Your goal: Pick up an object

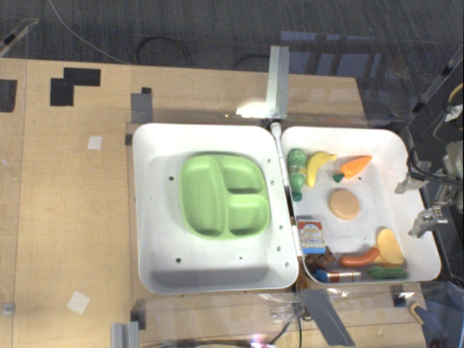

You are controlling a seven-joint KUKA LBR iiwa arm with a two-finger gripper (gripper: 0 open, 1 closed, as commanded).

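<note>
The pincer (428,198) hovers at the right bin's (395,145) right rim; its finger state cannot be determined.

No legible text. Small box (311,235) in right bin (391,145) carries a printed label; print too small to read.

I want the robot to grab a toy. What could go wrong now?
The toys crowd the right bin. The banana touches the carrot, so the fingers might bump one while reaching for the other. The hot dog sits tight in the bottom pile, hard to get around. The round cookie lies flat and could slip out.
</note>
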